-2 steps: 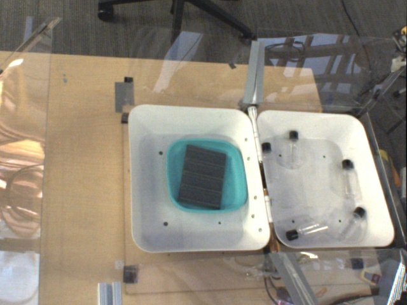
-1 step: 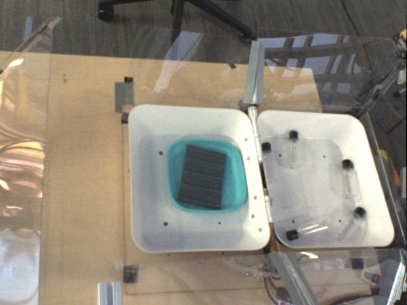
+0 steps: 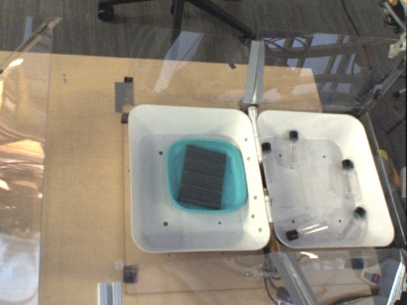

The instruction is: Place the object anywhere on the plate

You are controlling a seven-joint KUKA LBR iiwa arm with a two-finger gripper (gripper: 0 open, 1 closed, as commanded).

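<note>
Lying flat on the teal plate [image 3: 236, 184] in the left bin [image 3: 145, 170], the dark ribbed rectangular object [image 3: 202, 176] sits near the plate's centre, slightly tilted, its long side running away from the camera. Beside it, the right bin [image 3: 375, 170] holds 5 small black pegs [image 3: 292, 135] and clear tubes [image 3: 350, 184].

We look down from above the wooden bench [image 3: 76, 189] at a slant, far enough back to take in both white bins. The left bin [image 3: 191, 122] sits near the middle of our view, the right bin [image 3: 318, 122] just beside it, and carpeted floor [image 3: 63, 24] lies beyond the bench's far edge.
</note>
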